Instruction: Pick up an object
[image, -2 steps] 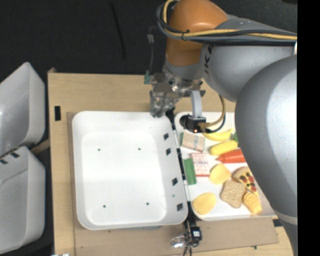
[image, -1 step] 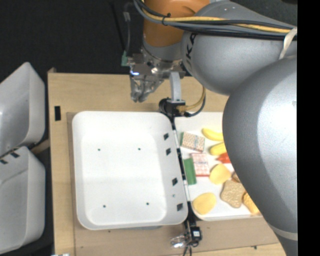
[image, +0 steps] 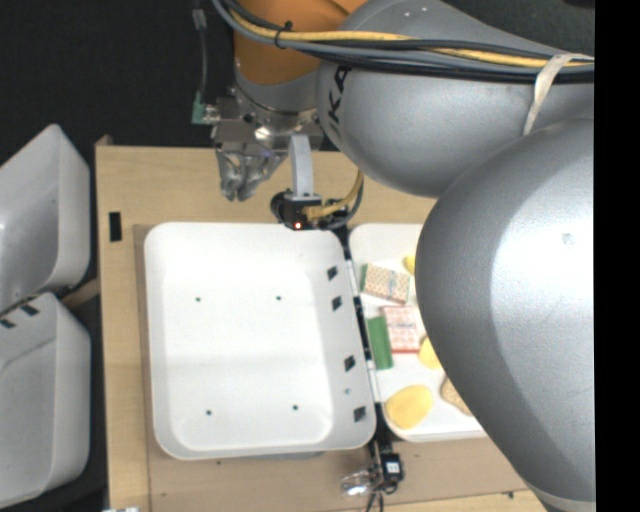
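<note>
My gripper (image: 240, 180) hangs over the wooden bench just behind the back rim of the left bin (image: 160, 330), toward that bin's right half. Nothing shows in its grasp. The task's objects lie in the right bin (image: 440, 432), largely covered by my arm: a pink patterned packet (image: 387, 283), a pink and white box (image: 403, 328), a narrow green bar (image: 378, 340) along the left wall, and a round yellow piece (image: 409, 405) at the front.
Another small yellow piece (image: 408, 264) peeks out at the back of the right bin, and a tan item (image: 455, 395) lies by the arm's edge. The grey arm covers most of the right bin. White housings (image: 40, 210) stand left of the bench.
</note>
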